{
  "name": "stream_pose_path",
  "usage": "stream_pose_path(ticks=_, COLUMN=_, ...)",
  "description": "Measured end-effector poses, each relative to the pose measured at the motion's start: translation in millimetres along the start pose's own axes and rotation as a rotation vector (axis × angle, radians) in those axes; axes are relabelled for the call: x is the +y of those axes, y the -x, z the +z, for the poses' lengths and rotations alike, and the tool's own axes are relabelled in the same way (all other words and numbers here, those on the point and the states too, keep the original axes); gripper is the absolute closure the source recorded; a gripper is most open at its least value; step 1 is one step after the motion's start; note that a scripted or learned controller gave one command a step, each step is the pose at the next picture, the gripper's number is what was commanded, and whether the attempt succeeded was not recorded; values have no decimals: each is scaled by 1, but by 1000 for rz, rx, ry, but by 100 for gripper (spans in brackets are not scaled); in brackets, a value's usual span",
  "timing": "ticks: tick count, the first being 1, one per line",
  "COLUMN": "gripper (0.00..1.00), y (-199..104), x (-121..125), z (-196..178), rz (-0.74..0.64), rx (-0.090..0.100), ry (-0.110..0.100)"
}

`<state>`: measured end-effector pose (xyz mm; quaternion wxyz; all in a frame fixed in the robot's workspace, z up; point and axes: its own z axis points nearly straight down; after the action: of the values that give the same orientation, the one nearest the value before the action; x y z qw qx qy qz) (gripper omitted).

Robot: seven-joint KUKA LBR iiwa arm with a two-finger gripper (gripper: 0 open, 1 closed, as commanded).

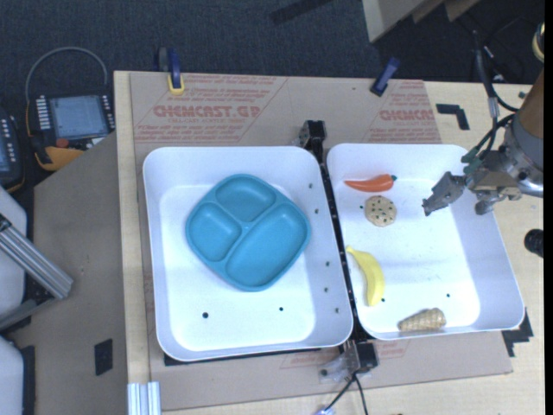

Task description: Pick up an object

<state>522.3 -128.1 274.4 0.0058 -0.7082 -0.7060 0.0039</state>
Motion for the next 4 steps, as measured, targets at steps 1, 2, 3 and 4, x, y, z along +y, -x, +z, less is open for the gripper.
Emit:
stream_pose_path(ticks=1, gripper=0, y=0, x=2, z=-6, rz=-3, rx=-2, ry=12)
stream_pose_path(ticks=2, gripper=0, y=0, x=8, z=55, rz=-2, rx=-1, ry=8)
stream_pose_path(ticks=3, gripper=0, y=-10, x=3, z=113, rz=-3, rx=0, ry=5)
stream_pose_path(ticks=4, gripper=0, y=-17, x=10, z=164, rz=-3, rx=0, ry=8)
